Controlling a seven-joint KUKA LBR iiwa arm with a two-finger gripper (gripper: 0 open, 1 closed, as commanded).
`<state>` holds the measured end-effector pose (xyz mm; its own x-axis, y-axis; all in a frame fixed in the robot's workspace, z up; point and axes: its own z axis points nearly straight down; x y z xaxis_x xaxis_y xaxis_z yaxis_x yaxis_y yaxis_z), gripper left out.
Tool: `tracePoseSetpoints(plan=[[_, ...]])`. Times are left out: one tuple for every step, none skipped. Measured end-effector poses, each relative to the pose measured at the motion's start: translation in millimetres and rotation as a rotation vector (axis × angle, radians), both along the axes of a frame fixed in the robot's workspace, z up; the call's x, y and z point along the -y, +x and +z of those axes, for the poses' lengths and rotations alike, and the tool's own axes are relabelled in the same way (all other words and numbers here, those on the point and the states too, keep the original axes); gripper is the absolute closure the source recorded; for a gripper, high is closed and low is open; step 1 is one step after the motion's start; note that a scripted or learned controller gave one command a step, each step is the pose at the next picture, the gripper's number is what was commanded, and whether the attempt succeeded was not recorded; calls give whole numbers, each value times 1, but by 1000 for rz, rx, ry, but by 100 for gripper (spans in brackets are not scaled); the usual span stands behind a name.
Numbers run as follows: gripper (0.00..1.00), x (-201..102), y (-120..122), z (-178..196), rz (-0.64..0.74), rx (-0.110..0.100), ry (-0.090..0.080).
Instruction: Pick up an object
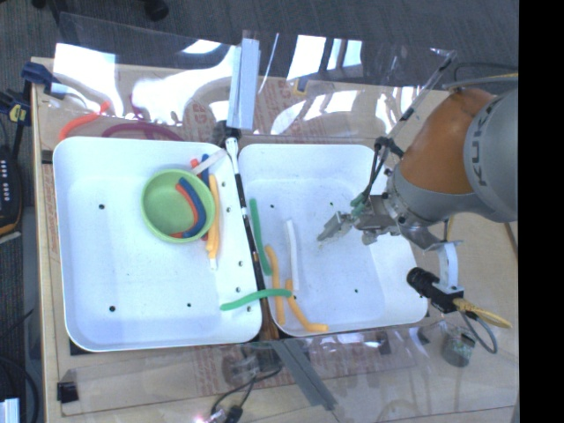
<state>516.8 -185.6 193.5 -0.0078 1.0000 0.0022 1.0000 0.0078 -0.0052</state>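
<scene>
Wooden table (132,373) on dark carpet (264,3). Left bin (106,298) holds a green bowl (172,205); right bin (388,302) holds sticks (291,254). Tool (339,227) state: cannot tell.

Landmark: the divider (240,203) between the two white bins. Left of it, the green bowl (176,204) with coloured sticks occupies the left bin (88,263) close to the divider; the floor beyond and below the bowl lies open. Right of it, a green stick (255,223), a white stick (292,252) and orange sticks (286,300) crowd the strip beside the divider. A green strip (254,299) bridges the divider itself. The arm (458,161) overhangs the right bin's (308,170) far side.
</scene>
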Motion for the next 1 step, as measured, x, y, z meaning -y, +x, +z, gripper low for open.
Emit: tracePoseSetpoints(plan=[[0, -41, -5, -68, 228, 0, 1]])
